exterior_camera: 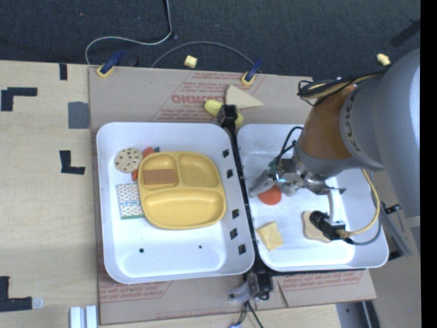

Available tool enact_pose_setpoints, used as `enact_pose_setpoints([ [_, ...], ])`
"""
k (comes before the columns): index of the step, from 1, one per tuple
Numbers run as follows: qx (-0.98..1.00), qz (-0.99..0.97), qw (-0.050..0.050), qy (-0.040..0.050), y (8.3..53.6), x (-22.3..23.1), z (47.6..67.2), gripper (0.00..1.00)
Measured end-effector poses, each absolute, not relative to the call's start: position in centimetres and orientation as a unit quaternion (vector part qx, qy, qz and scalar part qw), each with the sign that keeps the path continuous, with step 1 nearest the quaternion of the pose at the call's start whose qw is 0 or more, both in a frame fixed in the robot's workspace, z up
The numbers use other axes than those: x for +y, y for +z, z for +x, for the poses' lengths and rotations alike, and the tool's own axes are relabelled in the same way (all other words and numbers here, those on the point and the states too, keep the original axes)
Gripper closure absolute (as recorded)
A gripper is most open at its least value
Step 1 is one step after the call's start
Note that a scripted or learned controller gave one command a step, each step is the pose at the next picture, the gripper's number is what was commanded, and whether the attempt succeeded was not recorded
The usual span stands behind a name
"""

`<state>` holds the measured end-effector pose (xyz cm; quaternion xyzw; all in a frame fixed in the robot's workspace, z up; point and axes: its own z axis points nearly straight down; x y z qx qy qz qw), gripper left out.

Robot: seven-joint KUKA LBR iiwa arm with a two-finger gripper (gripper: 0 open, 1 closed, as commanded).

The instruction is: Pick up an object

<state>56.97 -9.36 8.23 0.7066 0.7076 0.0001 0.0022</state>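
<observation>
Two shallow white bins sit side by side on a cardboard sheet (pixel 136 101) laid over the bench. The left bin (pixel 116 251) holds a yellow divided plate (pixel 183 190) near its centre, with a brown rectangular piece (pixel 160 176) lying in the plate's upper-left compartment. A round cookie (pixel 128 159) lies just beyond the plate's upper-left edge, and a patterned square cracker (pixel 128 200) lies against the plate's left side. A black divider (pixel 235 183) with clips runs between the two bins.

In the right bin (pixel 369 255), three loose items are recorded: an orange-red round piece (pixel 271 197), a pale yellow cheese-like block (pixel 270 236) near the front left, and a tan bread-like piece (pixel 315 229) partly covered by a black fitting and yellow cable (pixel 372 214) hanging from the arm.

The arm (pixel 355 128) enters from the right and covers the upper right of that bin. The gripper (pixel 268 180) points toward the divider, its fingers appearing slightly apart, with nothing seen between them. The orange-red round piece lies directly beneath and just in front of the fingertips, very near them; contact cannot be confirmed. The cheese-like block is near, further toward the bin's front, and the bread-like piece lies apart to the right.
</observation>
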Motion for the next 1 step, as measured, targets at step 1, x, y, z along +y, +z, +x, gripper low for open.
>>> enact_pose_setpoints([
  [1,0.707,0.707,0.003,0.0009,9.72,-9.49,57.21,1.00],
])
